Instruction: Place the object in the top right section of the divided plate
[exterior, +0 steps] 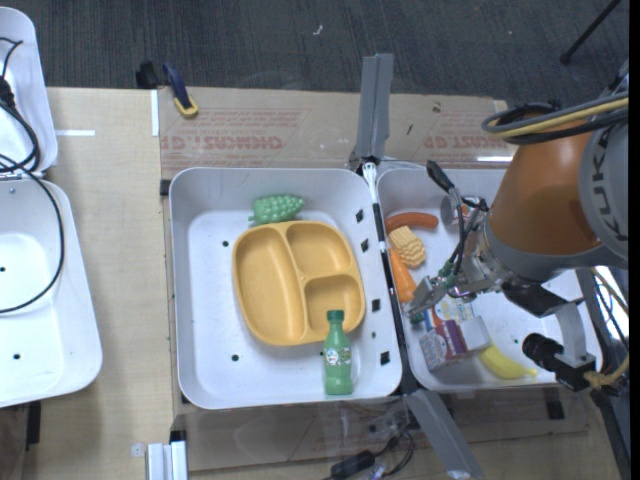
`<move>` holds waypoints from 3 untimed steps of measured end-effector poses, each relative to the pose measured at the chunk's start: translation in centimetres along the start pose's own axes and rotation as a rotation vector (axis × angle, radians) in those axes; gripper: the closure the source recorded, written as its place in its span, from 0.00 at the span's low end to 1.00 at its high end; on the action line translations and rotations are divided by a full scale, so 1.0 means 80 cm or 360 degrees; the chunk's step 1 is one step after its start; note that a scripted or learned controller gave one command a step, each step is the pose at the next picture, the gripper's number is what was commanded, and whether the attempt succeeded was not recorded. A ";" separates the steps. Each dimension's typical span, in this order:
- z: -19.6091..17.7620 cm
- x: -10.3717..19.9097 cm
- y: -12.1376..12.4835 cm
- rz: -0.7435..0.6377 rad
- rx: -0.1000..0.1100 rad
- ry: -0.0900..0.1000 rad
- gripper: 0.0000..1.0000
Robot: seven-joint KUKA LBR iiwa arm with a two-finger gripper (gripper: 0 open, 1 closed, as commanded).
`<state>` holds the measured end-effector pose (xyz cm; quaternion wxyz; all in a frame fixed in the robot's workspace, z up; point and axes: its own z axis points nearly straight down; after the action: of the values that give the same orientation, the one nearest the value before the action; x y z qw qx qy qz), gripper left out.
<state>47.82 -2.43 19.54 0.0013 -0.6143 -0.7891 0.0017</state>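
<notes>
The yellow divided plate lies in the left bin, one large section on its left and two smaller ones on its right; nothing is in them. My gripper hangs low over the right bin, beside an orange carrot and above a small heap of coloured items. The arm's orange band hides part of that bin. Nothing is visibly held.
Green toy grapes lie just behind the plate, and a green bottle lies at its front right. The right bin also holds a red sausage, a yellow ridged piece, a purple-and-white box and a banana.
</notes>
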 end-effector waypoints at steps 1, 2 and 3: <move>0.000 0.000 0.000 0.0000 0.0000 0.0000 0.00; 0.044 -0.090 -0.023 -0.0463 -0.0001 0.0002 0.00; -0.001 -0.137 -0.034 -0.0492 -0.0004 0.0000 0.00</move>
<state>47.83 -13.72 19.63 0.0007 -0.4854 -0.8743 0.0006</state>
